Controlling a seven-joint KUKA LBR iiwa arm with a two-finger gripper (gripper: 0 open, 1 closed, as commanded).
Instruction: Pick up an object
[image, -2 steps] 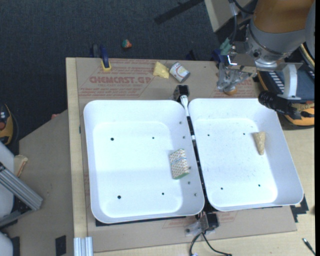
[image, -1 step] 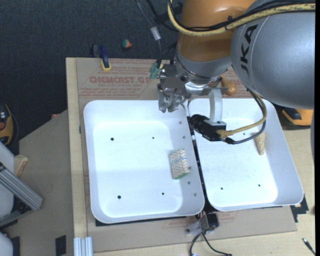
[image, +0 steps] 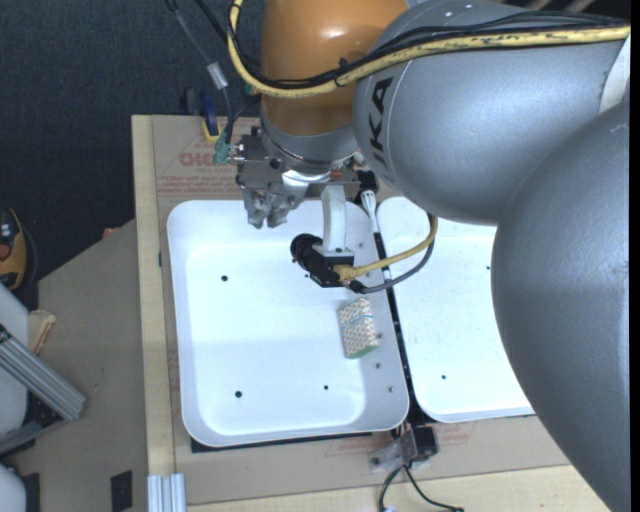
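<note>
White left bin has the packet lying untouched near its right wall, while the gripper hangs empty over the far edge, well apart, grasp not yet begun.

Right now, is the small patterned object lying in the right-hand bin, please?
No, the patterned object lies in the left bin, near its right wall.

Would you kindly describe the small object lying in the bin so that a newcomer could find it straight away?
Start at the left bin, the one shown whole. Along its right wall, about halfway down, lies a small patterned packet, beige with a touch of green. It is the one loose item there, just below the black part hanging from the arm.
</note>
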